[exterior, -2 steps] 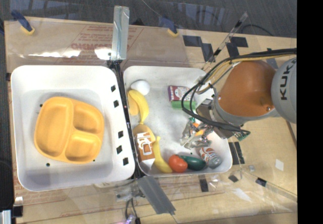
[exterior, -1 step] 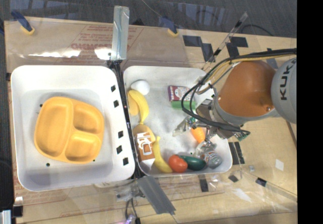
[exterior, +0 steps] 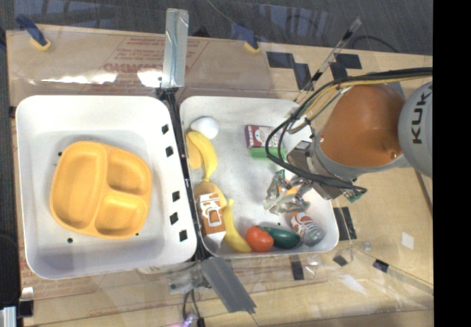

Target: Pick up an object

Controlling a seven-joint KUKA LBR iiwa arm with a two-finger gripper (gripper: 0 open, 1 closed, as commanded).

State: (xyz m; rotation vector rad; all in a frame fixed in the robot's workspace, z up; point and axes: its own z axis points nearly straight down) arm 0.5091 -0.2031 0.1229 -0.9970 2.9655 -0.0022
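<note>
My gripper hangs low over the right bin, near its right side, below the orange wrist band. Just under and beside it lies a small can with a red and white label. A red tomato and a dark green vegetable lie at the bin's front edge. Along the left wall sit a white egg, a banana, an orange-brown bottle and a second banana. A purple and green carton lies behind the gripper.
The left bin holds a yellow divided plate. A grey divider strip stands up between the bins at the back. Black cables loop from the wrist over the right bin's back right corner.
</note>
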